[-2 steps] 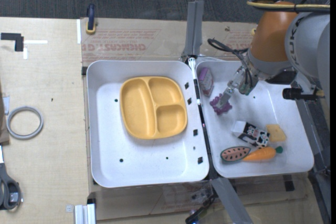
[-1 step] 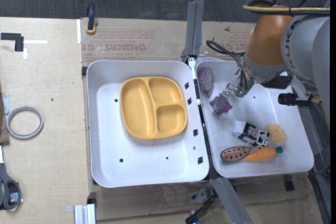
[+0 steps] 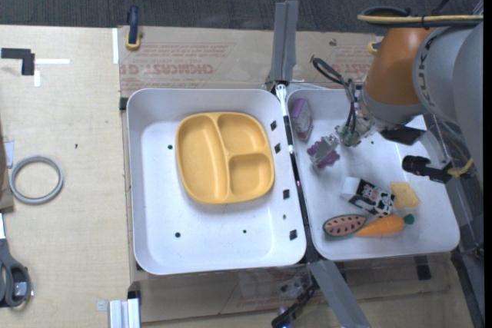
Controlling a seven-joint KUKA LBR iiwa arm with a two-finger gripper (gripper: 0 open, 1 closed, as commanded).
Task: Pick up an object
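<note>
Purple toy (image 3: 324, 155) lies in the right bin (image 3: 430, 238), just beside the hand (image 3: 347, 137) at its seven o'clock. Whether the hand is open, I cannot tell.

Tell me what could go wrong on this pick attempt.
The gripper sits low in the right bin, close to the purple toy by the divider; a slightly off descent could nudge it away instead of grasping. The carrot, slice and black-and-white toy are clustered, so picks there may snag neighbours.
</note>
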